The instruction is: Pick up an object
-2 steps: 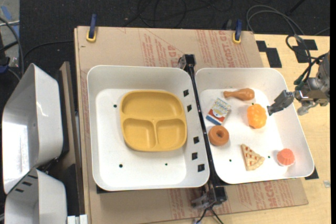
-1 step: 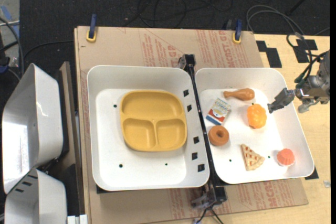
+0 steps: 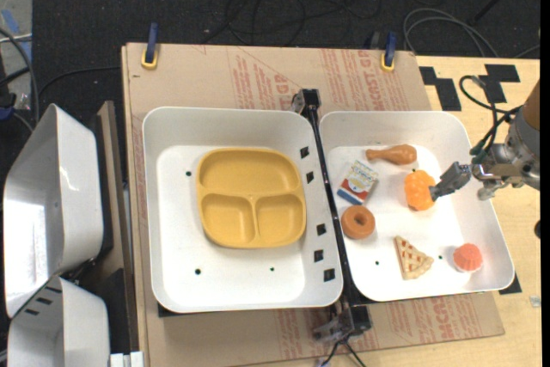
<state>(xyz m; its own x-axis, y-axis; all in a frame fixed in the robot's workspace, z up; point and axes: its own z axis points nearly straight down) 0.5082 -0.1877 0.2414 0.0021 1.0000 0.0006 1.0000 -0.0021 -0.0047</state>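
The right bin [image 3: 481, 211] holds several toy foods: a chicken drumstick [image 3: 392, 155], a small milk carton [image 3: 358, 181], an orange fruit [image 3: 418, 190], a glazed donut [image 3: 358, 223], a pizza slice [image 3: 413, 259] and a red-pink ball [image 3: 467, 256]. My gripper [image 3: 464, 177] reaches in from the right edge, low over the bin's right side. One dark finger [image 3: 449, 181] points at the orange fruit, with its tip at or just beside the fruit's right side. Nothing shows between the fingers.
The left bin [image 3: 163, 211] holds a yellow compartment plate [image 3: 252, 196]. Both bins sit on a cardboard sheet [image 3: 258, 77] clamped at the back. White containers [image 3: 47, 202] stand off to the left. Cables lie on the dark floor behind.
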